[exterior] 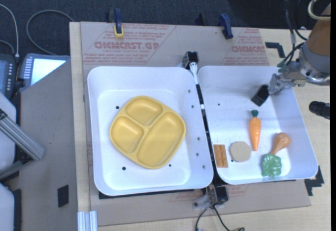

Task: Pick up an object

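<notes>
Lying loose along the right bin's near side: green toy vegetable, round biscuit, toy carrot, probably spaced for grasping. Hanging over the far end, gripper; open or closed, cannot tell.

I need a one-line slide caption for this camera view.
Gripper over right bin of toy food; yellow plate in left bin.

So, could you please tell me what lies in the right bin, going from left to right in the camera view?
Brown cracker → round tan cookie → carrot → green lettuce piece → chicken drumstick.
</notes>
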Tool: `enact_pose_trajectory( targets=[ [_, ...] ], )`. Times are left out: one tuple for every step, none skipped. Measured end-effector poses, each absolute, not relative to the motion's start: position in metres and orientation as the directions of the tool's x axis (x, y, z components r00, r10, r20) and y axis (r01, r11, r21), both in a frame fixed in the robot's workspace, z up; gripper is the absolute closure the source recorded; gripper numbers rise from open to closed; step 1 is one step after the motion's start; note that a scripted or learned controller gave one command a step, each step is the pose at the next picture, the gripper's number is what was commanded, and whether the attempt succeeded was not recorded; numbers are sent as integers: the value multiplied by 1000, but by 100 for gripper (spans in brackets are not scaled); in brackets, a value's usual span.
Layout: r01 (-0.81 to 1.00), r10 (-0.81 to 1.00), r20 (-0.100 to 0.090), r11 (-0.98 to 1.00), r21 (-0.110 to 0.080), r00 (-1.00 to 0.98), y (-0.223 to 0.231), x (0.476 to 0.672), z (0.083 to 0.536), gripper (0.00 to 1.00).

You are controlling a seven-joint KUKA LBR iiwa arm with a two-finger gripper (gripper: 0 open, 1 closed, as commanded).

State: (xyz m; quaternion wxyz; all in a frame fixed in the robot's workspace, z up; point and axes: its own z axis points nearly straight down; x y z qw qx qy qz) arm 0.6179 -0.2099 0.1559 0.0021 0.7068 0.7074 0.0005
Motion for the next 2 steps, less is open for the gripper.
enact_pose_trajectory(
  targets=[
    [1000, 1000, -3, 1, 4, -1, -216, 626, 205, 100],
    [1000, 1000, -4, 1, 8, -1, -217, 628, 259, 100]
  ],
)
